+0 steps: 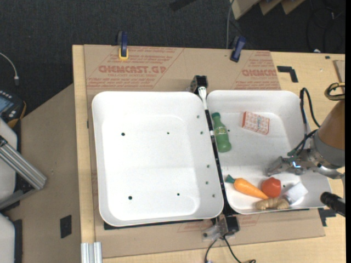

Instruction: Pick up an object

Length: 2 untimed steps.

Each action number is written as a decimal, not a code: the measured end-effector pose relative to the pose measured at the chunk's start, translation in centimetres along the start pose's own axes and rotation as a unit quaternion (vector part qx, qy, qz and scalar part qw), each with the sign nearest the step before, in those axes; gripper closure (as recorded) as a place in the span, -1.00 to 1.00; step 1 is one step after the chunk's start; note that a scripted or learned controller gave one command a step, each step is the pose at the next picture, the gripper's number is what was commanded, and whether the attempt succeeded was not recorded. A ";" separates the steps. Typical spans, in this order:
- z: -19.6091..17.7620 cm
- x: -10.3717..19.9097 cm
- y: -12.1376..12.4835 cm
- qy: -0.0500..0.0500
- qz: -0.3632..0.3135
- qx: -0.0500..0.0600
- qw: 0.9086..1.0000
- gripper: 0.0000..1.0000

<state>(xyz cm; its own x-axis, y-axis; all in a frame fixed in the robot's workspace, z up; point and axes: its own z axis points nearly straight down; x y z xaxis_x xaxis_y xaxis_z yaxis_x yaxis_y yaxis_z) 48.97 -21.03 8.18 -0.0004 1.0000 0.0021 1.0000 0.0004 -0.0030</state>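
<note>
White plastic bins sit side by side on the bench; the right-hand bin (285, 100) holds a green bottle (221, 133) along its left wall, a red-and-white packet (256, 123) near its top, and a carrot (248, 188), a red tomato (271, 187) and a ginger root (272, 204) at its lower edge. The gripper (276, 168) hovers just above the tomato, fingers spread, nothing between them.
</note>
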 end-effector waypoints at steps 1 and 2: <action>-1.3 -0.2 0.1 -0.002 0.001 -0.003 1.000 1.00; -2.3 -0.2 0.1 -0.003 0.001 -0.004 1.000 1.00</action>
<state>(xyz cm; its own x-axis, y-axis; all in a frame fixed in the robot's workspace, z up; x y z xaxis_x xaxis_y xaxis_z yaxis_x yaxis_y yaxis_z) 49.06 -21.21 10.48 0.0018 1.0000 -0.0036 1.0000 -0.0018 0.0042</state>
